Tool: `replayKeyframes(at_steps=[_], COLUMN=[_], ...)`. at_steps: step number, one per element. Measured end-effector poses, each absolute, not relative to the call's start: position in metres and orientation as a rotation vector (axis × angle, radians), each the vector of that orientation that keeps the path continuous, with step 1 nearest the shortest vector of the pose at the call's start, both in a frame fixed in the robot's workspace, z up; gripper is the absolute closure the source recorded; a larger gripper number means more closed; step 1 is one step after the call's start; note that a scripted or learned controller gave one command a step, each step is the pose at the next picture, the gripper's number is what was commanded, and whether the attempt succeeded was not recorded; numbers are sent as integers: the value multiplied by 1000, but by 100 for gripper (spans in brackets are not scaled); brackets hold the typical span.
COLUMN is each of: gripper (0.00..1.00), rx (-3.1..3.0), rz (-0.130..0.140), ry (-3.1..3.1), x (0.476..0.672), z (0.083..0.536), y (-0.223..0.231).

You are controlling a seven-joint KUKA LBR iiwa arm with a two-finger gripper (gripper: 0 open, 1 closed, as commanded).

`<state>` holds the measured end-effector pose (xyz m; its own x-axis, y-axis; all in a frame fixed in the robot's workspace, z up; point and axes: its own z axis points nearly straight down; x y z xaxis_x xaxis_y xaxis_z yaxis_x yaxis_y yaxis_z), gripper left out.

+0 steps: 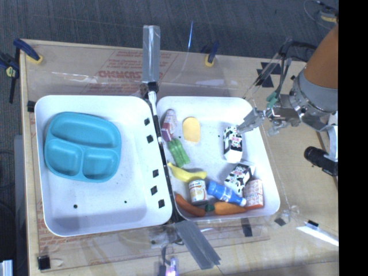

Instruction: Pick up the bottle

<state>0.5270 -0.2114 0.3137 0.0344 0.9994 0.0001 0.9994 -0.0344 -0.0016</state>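
A blue bottle (223,192) with a white cap lies on its side near the front of the right bin (213,105). It rests among a small can (197,191), a carrot (229,208) and a cow-patterned carton (238,177). A green bottle (178,152) and a dark red one (168,125) lie along this bin's left wall. My gripper (247,123) hangs over the bin's right rim, just above and to the right of a second cow-patterned carton (232,143). It is well behind the blue bottle and I see nothing held in it.
The right bin also holds a yellow piece (191,129), a banana (185,173) and a red can (255,193). A blue sectioned tray (81,146) lies in the left bin (115,211). A grey post (151,53) stands behind the divider between the bins.
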Motion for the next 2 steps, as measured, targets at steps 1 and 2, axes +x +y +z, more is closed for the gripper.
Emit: replayKeyframes(at_steps=[1,2], gripper=[0,0], rx=[-1992,-1842], rz=[3,1], ry=[-2424,-2544], x=[488,477], z=[186,255], y=[-207,-187])
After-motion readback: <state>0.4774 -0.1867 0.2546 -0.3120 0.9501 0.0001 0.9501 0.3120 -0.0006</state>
